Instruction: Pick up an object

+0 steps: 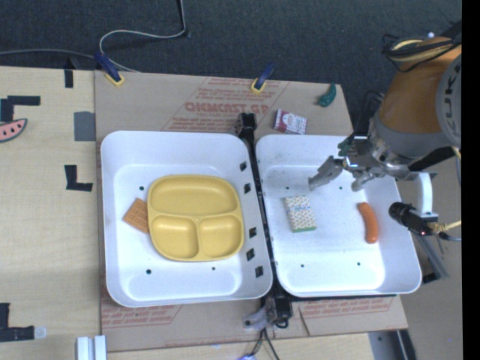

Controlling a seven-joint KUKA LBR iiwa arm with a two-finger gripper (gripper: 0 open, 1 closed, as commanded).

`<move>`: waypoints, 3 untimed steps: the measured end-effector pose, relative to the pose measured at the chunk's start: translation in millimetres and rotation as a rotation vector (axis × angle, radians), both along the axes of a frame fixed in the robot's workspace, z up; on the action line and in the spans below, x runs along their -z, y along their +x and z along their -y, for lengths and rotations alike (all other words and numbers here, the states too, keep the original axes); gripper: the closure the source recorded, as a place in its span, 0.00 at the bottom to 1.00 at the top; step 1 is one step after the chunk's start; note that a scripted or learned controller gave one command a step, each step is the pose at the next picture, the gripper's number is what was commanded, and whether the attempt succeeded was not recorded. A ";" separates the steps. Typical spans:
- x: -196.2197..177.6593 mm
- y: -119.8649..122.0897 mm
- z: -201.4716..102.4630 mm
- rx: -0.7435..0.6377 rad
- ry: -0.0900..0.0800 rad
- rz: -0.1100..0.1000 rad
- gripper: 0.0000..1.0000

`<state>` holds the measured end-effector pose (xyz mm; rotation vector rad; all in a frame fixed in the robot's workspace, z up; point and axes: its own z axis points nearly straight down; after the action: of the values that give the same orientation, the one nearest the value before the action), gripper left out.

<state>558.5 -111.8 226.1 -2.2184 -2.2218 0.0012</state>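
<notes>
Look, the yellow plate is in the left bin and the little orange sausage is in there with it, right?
Not quite. The camera view shows the yellow plate in the left bin, but the orange sausage lies in the right bin, near the small patterned box.

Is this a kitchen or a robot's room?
Probably a robot lab, not a kitchen. A grey and orange arm reaches over two white bins clamped to cardboard on a bench. The yellow plate and sausage look like toys for practice.
</notes>
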 end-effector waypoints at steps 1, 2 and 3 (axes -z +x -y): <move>135.8 -15.2 23.2 0.001 0.000 0.007 0.00; 139.6 2.7 -16.5 0.000 -0.002 0.007 0.00; 130.4 2.4 -15.7 0.001 -0.003 0.006 1.00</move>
<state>560.9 -96.1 95.7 -2.2238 -2.2254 -0.0028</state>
